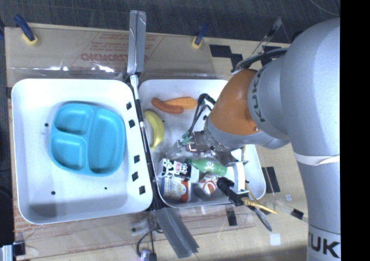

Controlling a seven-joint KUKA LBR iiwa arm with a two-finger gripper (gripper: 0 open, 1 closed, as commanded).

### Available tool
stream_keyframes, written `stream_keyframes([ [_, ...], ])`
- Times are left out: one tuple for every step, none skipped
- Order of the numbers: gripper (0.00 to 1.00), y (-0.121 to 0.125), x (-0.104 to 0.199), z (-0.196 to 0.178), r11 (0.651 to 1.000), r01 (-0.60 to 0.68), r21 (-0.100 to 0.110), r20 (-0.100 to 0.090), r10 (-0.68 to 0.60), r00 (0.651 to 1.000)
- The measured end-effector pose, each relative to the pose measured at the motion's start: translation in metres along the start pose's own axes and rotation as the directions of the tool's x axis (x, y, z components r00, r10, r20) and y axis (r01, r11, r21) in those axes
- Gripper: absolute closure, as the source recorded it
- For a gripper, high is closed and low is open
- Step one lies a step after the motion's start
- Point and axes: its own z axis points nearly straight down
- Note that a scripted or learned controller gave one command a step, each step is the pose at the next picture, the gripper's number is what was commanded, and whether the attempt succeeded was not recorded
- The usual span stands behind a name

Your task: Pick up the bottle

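The claw (199, 145) hangs low in the right bin (173, 87), and whether it is open or closed I cannot tell from here. The bottle (209, 166) lies on its side just below it toward the bin's near edge, its long axis running roughly left to right. It is green and pale, wedged among a cow-patterned carton (175, 168) and a can (173, 189). A banana (154, 128) and carrot (173, 104) lie farther back.
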Motion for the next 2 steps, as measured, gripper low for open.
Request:
stream_keyframes([
  [0.00, -0.0317, -0.0556, -0.0020, 1.000, -0.004, -0.010, 0.003, 0.004, 1.000],
  [1.00, -0.0305, -0.0553, -0.0117, 1.000, 0.001, -0.011, 0.004, -0.001, 1.000],
])
